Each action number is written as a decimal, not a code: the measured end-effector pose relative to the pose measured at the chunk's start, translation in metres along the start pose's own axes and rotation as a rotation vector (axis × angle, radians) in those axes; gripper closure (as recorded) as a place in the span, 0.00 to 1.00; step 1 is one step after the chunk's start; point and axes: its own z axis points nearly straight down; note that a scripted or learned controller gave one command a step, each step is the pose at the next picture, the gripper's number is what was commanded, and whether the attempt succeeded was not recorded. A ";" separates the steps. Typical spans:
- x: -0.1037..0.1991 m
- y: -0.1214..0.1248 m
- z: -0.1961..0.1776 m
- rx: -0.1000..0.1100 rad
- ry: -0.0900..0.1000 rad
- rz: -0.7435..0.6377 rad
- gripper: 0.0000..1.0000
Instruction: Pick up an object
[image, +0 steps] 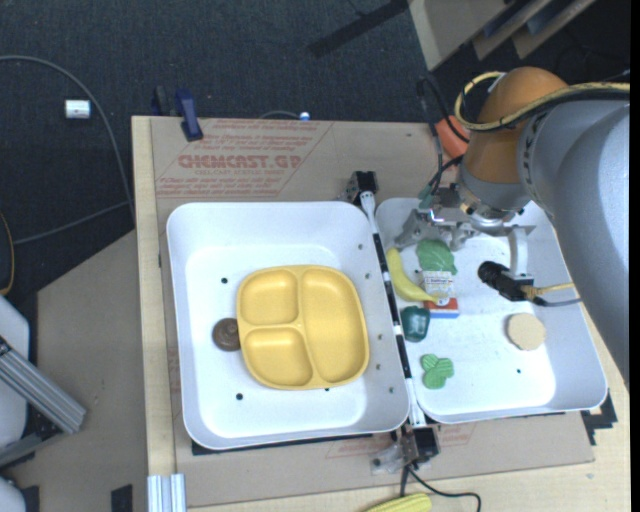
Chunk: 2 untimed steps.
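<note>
My gripper (438, 226) hangs over the far left part of the right bin (560, 380). Directly under it lies a green object with a white label (435, 258); whether they touch I cannot tell. A yellow banana (403, 278) lies beside it along the bin's left wall. Just in front sits a small red and blue item (444, 304), then a dark green piece (414, 322) and a bright green leafy piece (436, 370). A beige round disc (525, 331) rests to the right.
The left bin (190, 250) holds a yellow divided plate (300, 326) with a brown round object (226, 334) at its left side. The grey arm (585, 190) covers the right bin's far right corner.
</note>
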 end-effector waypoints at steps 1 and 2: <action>-0.001 -0.013 0.000 0.001 -0.001 0.002 0.00; -0.018 0.003 0.000 -0.004 -0.003 0.001 0.00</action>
